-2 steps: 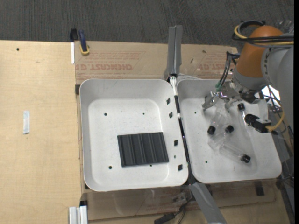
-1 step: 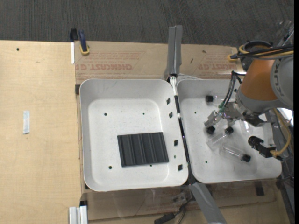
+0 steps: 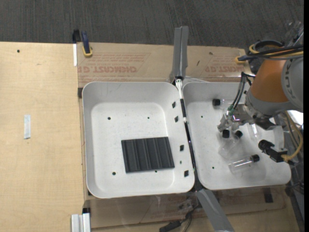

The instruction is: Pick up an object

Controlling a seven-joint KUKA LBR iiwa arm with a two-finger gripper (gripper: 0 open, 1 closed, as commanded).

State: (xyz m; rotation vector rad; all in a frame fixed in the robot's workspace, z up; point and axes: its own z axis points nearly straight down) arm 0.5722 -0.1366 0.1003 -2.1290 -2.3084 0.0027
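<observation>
A black ribbed rectangular slab (image 3: 147,153) lies flat in the left bin (image 3: 96,105), towards its near side. In the right bin (image 3: 207,173), a clear tube with a black cap (image 3: 244,162) lies near the front. A small black piece (image 3: 217,102) sits near the back. My gripper (image 3: 231,128) hangs low over the middle of the right bin, among small clear and black items (image 3: 251,129). The arm's orange band (image 3: 270,81) rises behind it. Nothing can be made out in the gripper.
A grey divider post (image 3: 180,52) stands between the bins at the back. A cardboard sheet (image 3: 145,64) lies behind the bins, with a clamp (image 3: 86,45) at its left corner. Cables and a black fitting (image 3: 271,151) crowd the right bin's right edge. Bare wooden bench (image 3: 38,129) spreads to the left.
</observation>
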